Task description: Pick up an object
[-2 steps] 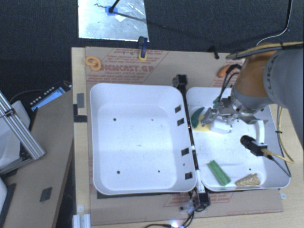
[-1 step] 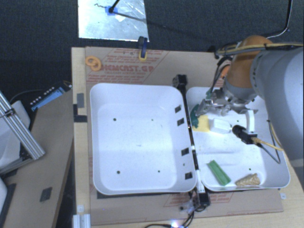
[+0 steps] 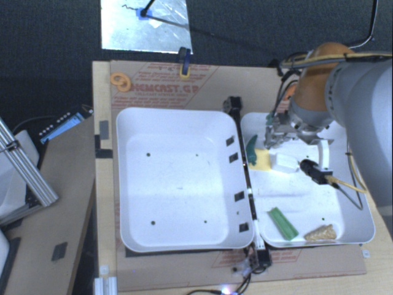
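Observation:
My gripper (image 3: 271, 141) reaches down into the right bin (image 3: 353, 217) at its far left corner. Just under and left of its tip lies a yellow block (image 3: 262, 160), with a dark green curved piece (image 3: 252, 147) beside it against the bin's left wall. A small white block (image 3: 285, 163) rests right of the yellow one, below the wrist. Whether the gripper touches any of them is hidden by the wrist. Near the front of the bin lie a green bar (image 3: 282, 223) and a tan crumbly piece (image 3: 320, 232).
The left bin (image 3: 126, 165) sits beside the right one, a black clip strip (image 3: 245, 183) joining them. An orange ring (image 3: 120, 81) and a blue-yellow clamp (image 3: 184, 62) lie on the board behind the bins.

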You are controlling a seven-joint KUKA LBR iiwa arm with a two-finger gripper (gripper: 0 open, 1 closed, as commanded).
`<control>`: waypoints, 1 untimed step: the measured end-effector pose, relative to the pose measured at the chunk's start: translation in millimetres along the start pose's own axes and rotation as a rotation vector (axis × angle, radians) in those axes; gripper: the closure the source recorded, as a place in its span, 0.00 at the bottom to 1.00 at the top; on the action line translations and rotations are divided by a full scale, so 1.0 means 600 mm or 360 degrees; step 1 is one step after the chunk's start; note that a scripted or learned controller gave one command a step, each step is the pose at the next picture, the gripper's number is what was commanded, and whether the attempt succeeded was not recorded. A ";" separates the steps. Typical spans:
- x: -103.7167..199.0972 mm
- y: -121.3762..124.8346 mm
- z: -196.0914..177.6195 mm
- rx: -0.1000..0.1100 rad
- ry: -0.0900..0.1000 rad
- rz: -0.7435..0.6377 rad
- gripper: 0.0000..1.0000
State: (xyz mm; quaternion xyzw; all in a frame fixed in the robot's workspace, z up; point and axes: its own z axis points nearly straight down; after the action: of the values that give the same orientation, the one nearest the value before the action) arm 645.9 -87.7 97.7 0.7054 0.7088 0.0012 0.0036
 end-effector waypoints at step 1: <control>0.128 0.046 -0.231 -0.0016 0.0008 -0.0012 1.00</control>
State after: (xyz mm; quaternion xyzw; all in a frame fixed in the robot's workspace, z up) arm 672.1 -10.2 235.9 0.7027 0.7114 0.0065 0.0052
